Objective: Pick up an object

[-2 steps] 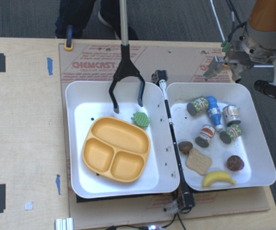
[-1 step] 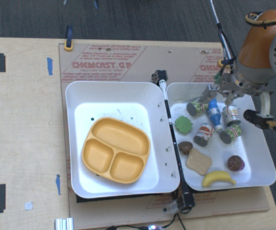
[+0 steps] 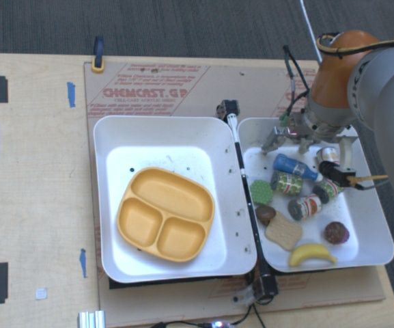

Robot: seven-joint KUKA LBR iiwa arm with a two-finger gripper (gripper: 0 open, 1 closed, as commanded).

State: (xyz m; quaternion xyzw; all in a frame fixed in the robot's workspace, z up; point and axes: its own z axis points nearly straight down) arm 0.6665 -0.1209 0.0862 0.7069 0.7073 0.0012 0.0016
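Note:
The right bin (image 3: 371,248) holds several small objects: a blue tube (image 3: 296,165), a green can (image 3: 287,183), a green round piece (image 3: 261,192), a red-labelled can (image 3: 306,206), a cracker (image 3: 283,233), a banana (image 3: 311,255) and a dark red ball (image 3: 336,233). My gripper (image 3: 289,139) hangs over the far end of this bin, just above the blue tube. Its fingers look spread open with nothing between them. The grey arm with its orange band (image 3: 333,74) comes in from the upper right.
The left bin (image 3: 108,149) holds a yellow three-compartment plate (image 3: 166,214). A black divider rail (image 3: 241,169) runs between the bins. A brown lump (image 3: 265,214) lies by the right bin's left wall. Another small can (image 3: 330,187) sits near the yellow-tipped cable.

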